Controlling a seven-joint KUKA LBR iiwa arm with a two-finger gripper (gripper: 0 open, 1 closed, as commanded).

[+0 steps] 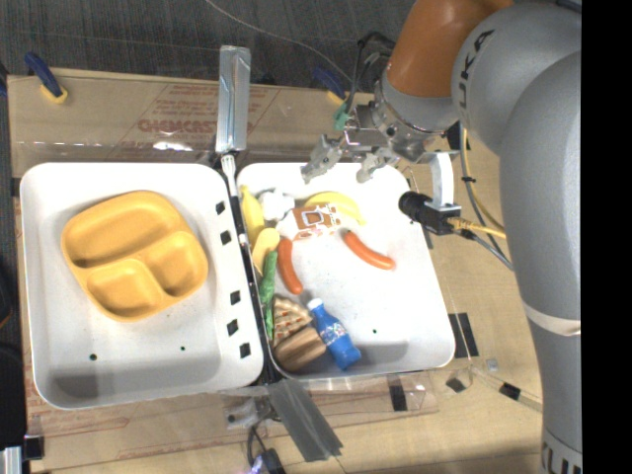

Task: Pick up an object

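The tool [344, 161] hangs at upper centre of the frame, over the far rim of the right bin [425, 304], its two fingers spread apart with nothing between them. Just below it, near the bin's top edge, lies a yellow toy banana [334, 203], likely light, stiff, smooth plastic whose curved skin could slip, so pinching across its narrow middle looks best. Lower lie a glossy orange-red sausage [368, 249] and a blue bottle [334, 336]; the left bin [39, 363] holds a yellow divided tray [133, 255].
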